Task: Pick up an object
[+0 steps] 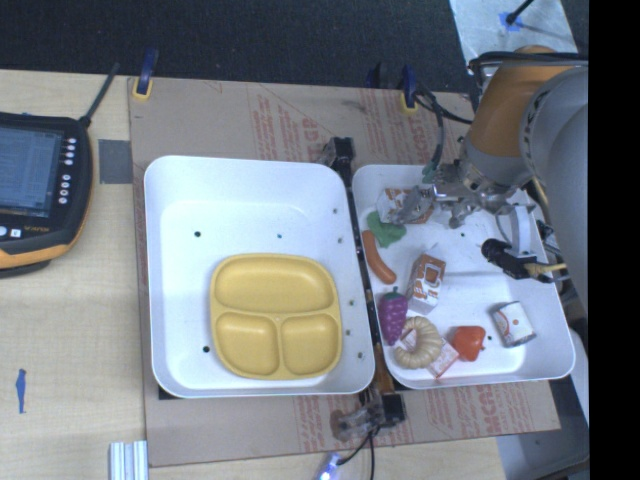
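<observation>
The grey arm's gripper (432, 200) hovers low in the right shallow white bin (545, 366), jaws' state untellable, apparently reaching for the crumpled wrapper (406, 204), needing a secure close next.

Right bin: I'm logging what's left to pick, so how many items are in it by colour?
Green: 1, leafy piece
Orange: 1, hot dog
Purple: 1, grapes
Tan: 1, pretzel
Red: 1, pepper
Brown and white: 1, carton
White: 1, small box
Total: 7
</observation>
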Motion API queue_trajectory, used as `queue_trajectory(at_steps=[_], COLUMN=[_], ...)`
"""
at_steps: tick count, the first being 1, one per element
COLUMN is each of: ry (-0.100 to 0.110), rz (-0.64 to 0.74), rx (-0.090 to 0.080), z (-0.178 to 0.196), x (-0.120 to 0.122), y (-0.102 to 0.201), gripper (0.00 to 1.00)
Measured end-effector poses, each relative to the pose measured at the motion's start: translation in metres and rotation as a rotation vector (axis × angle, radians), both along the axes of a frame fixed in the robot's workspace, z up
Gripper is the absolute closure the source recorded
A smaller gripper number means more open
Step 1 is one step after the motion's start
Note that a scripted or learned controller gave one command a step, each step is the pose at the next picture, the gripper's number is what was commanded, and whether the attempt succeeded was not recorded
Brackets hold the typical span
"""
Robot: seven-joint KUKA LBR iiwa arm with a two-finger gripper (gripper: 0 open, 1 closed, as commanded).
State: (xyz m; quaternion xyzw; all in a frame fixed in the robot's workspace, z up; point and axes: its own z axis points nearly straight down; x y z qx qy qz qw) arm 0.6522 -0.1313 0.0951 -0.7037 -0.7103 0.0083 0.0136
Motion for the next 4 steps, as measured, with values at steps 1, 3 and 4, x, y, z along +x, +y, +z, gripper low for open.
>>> queue_trajectory(at_steps=[1,3,4], ry=[0.000,0.001,-0.026], rz=[-0.004,0.000,-0.005], rx=[-0.005,0.005,-0.008], z=[-0.002,-0.003,-0.003], x=[-0.001,0.000,-0.063], y=[0.003,-0.032,-0.012], gripper=[0.00,0.00,0.00])
